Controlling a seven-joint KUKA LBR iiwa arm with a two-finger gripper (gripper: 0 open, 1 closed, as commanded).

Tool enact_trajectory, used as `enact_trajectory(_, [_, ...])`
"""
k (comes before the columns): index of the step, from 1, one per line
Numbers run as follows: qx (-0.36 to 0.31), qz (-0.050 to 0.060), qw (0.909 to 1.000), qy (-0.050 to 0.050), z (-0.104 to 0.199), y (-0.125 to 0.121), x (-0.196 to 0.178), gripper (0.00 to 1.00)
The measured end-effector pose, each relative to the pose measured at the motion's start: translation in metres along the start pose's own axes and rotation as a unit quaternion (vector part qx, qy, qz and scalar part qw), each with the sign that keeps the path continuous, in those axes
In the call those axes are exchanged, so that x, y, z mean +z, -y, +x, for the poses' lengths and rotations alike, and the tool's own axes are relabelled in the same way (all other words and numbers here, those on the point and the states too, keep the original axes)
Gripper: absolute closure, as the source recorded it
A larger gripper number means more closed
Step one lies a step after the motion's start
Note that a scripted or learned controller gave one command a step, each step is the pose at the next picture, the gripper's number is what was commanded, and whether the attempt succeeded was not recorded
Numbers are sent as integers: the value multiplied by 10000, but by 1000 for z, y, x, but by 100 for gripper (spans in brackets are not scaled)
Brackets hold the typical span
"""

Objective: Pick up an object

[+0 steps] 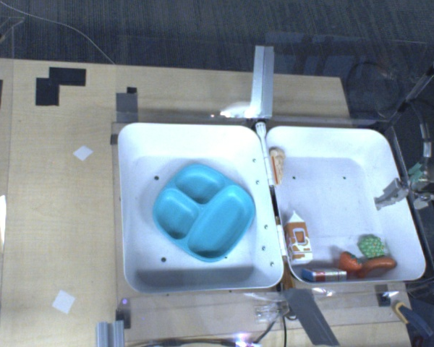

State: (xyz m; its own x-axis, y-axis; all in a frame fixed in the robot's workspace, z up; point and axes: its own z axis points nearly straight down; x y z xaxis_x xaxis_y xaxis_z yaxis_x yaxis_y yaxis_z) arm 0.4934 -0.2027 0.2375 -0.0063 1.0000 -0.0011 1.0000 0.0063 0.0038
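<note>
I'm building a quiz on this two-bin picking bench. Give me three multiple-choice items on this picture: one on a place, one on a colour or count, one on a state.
1. Where does the divided plate lie?
A. in the left bin
B. in the right bin
C. on the bench outside the bins

2. What colour is the divided plate?
A. red
B. blue
C. yellow

3. How does the small carton in the right bin rest?
A. against the bin's left wall
B. in the bin's middle, apart from the walls
C. on top of the plate

Answers: 1 A, the plate sits in the left bin. 2 B, it is light blue all over. 3 A, the carton lies at the wall beside the divider.
</note>
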Motion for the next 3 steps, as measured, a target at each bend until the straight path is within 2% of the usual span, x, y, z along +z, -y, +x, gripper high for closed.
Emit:
enact_trajectory(1, [124,13,9999,-5,34,6,109,0])
enact_trajectory(2, [-540,-6,9985,-1,44,-20,130,0])
enact_trajectory(3, [-3063,-17,9519,12,1,5,38,0])
